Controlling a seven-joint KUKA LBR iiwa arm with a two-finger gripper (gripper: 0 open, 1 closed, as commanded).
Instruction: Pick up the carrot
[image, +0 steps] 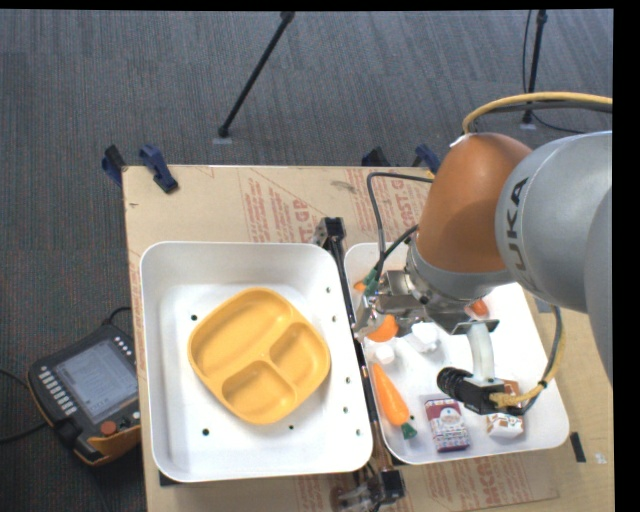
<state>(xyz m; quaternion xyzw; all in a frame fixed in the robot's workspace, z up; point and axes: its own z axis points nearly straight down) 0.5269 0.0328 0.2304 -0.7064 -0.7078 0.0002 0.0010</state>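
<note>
Camera view is showing the carrot (390, 394) lying in the right bin (535, 345) by its left wall, long axis running toward the viewer, just below the arm (470, 215), whose grip I cannot tell.

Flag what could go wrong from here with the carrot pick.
1. The long orange carrot lies against the right white bin's left wall, so a descending gripper may strike the rim.
2. A small red-and-white packet and a round orange piece lie close by; a slightly misplaced grasp could catch them instead.
</note>
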